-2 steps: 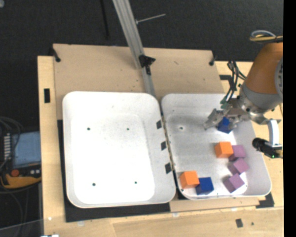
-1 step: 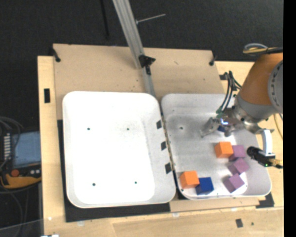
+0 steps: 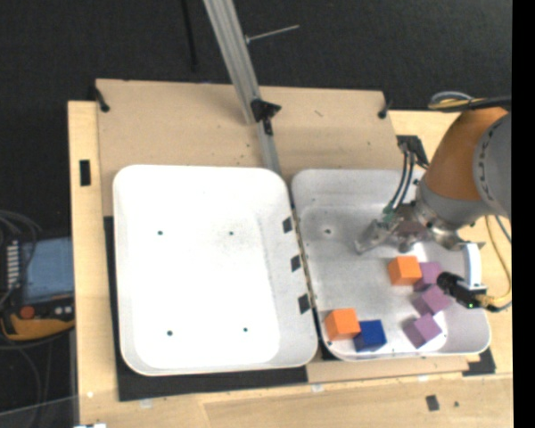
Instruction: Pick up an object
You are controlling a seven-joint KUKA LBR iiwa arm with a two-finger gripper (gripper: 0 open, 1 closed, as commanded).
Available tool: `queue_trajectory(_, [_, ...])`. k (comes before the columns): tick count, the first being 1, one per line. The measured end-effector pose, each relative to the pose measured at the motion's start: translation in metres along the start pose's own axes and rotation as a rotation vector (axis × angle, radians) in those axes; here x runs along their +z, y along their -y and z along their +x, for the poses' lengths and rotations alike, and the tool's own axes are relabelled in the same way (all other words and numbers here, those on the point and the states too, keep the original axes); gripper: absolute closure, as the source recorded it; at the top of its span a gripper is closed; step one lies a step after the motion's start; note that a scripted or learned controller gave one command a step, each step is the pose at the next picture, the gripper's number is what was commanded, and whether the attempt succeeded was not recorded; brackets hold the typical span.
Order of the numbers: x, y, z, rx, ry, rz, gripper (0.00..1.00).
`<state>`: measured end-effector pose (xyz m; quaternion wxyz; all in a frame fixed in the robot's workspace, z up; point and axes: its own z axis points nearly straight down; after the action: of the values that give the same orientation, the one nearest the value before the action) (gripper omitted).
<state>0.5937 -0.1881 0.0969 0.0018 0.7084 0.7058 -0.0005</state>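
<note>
The gripper (image 3: 379,237) hangs low over the right bin (image 3: 339,194), whether its fingers are apart I cannot tell, just left of an orange block (image 3: 405,269), likely the nearest thing to grab.

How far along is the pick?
Done: the arm has reached over the right bin, with the gripper above its bare floor. In hand: nothing seen between the fingers. Left: every block, including the nearest orange block, lies in the bin unlifted.
</note>
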Motion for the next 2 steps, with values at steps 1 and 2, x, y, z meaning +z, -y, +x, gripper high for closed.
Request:
queue_trajectory(1, [-0.013,-0.001,-0.001,0.005,0.0,-0.006,1.0])
queue_trajectory(2, [-0.056,-0.004,-0.003,0.0,-0.002,-0.004,1.0])
